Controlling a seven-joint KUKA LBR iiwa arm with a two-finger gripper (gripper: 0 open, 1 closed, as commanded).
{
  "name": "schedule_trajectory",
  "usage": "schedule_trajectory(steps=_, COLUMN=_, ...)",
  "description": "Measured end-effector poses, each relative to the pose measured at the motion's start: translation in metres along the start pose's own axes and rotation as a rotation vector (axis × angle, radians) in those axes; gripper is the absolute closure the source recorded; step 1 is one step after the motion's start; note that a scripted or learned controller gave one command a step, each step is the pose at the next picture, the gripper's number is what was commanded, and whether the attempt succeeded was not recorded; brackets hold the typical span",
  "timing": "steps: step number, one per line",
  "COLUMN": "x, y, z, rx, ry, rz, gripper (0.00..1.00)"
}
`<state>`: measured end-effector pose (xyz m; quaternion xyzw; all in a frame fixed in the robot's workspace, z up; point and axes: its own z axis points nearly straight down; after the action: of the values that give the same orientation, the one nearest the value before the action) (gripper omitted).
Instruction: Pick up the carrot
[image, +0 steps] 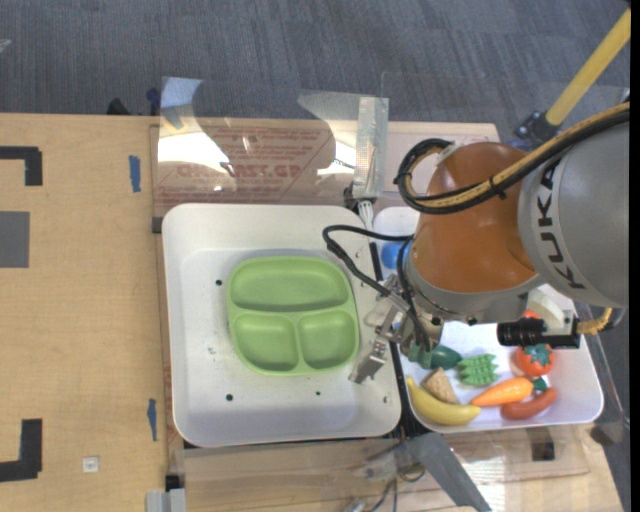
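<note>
The carrot (503, 391) is orange and lies in the right bin (585, 405) near its front, between a yellow banana (440, 403) and a red piece of toy food (531, 403). My gripper (374, 345) hangs over the right rim of the left bin (190, 330), just right of the green divided plate (292, 313). It is open with nothing between its fingers. The carrot sits well to the right of the gripper, partly below the arm's wrist. The orange band and grey body of the arm (480, 235) hide the back of the right bin.
A tomato (533, 360), green vegetables (476, 369) and a tan piece (438, 383) crowd the carrot in the right bin. The wall between the two bins runs below the gripper. Cables loop off the wrist toward the left bin.
</note>
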<state>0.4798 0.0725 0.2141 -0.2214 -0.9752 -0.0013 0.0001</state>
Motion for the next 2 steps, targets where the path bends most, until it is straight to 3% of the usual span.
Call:
schedule_trajectory(steps=1, x=-0.061, y=-0.056, z=-0.066, rx=0.000, ry=-0.009, rz=-0.060, gripper=0.00)
schedule_trajectory(steps=2, x=-0.002, y=-0.004, z=0.002, rx=0.001, ry=0.001, rz=-0.119, gripper=0.00)
